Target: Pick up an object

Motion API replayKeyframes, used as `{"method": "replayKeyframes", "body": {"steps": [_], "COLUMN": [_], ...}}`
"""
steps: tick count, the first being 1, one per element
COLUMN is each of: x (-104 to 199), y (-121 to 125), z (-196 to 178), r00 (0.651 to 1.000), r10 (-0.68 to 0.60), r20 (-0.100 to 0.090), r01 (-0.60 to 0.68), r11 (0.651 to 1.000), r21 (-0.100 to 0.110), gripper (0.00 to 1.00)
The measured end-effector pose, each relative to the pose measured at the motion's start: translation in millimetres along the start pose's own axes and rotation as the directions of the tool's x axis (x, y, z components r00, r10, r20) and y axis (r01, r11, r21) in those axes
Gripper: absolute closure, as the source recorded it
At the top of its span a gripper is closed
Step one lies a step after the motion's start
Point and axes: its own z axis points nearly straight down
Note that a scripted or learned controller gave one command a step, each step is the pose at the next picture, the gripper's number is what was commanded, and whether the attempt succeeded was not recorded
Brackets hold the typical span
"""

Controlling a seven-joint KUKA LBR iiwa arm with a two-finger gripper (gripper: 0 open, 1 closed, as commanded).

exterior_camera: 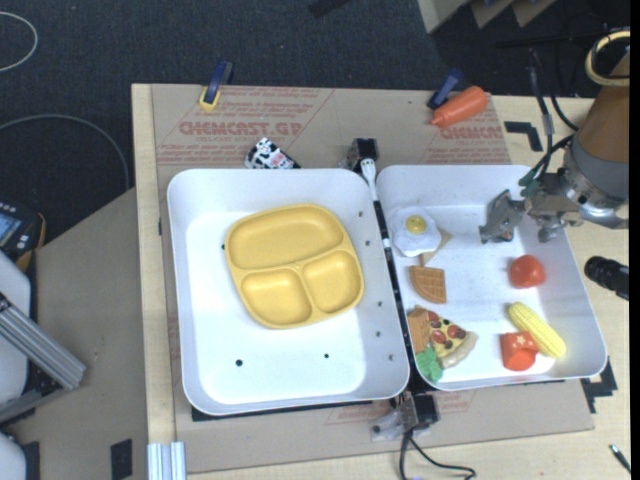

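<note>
red "CHEMCAST GP" print on the brown board (250,128), repeated faintly at right

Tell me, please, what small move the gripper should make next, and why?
Probably a short shift toward the tomato, then straight down. The gripper hangs open above the right bin with nothing between its fingers, and the tomato is the nearest item, lying apart from the corn, so it looks the easiest to grasp.

We see yellow tray (290,265) | white bins (200,268); red tomato (527,270) | yellow corn (537,329); tan waffle (430,284) | white-and-yellow egg (416,229)
</note>
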Motion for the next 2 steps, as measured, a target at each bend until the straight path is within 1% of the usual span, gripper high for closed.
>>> {"method": "replayKeyframes", "body": {"steps": [1, 2], "x": [0, 5], "y": [3, 6], "z": [-8, 54], "r00": [1.000, 1.000], "r10": [-0.003, -0.003], "r20": [0.003, 0.001], "r01": [0.003, 0.003], "r11": [1.000, 1.000], "r21": [-0.015, -0.009], "gripper": [0.00, 0.00]}}
